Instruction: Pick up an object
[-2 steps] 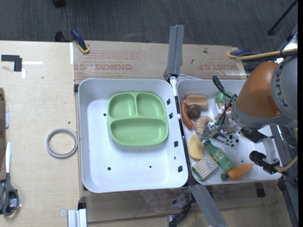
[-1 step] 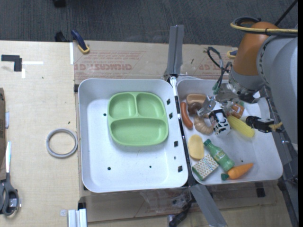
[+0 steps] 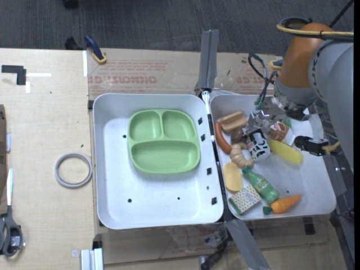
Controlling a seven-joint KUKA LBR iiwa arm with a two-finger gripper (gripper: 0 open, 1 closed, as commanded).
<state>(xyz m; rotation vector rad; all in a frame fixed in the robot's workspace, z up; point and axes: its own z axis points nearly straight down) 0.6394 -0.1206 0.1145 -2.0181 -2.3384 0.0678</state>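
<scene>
The right bin (image 3: 315, 198) holds several toy foods: a bread roll (image 3: 233, 120), a red sausage (image 3: 221, 138), a yellow corn cob (image 3: 286, 151), a black-and-white cow-patterned piece (image 3: 260, 148), a green bottle (image 3: 262, 185), a carrot (image 3: 284, 203), a cracker (image 3: 243, 199) and a yellow oval piece (image 3: 233, 176). My gripper (image 3: 259, 124) is low in the back half of this bin, just above the cow-patterned piece, between the roll and a brown round item (image 3: 278, 131). The wrist hides what lies directly beneath it.
The left bin (image 3: 112, 207) bears a green divided plate (image 3: 164, 140). On the bench to the left lie a tape ring (image 3: 73, 169) and scissors (image 3: 9, 233). A blue clamp (image 3: 95, 49) sits at the back. A metal divider (image 3: 208, 61) stands between the bins.
</scene>
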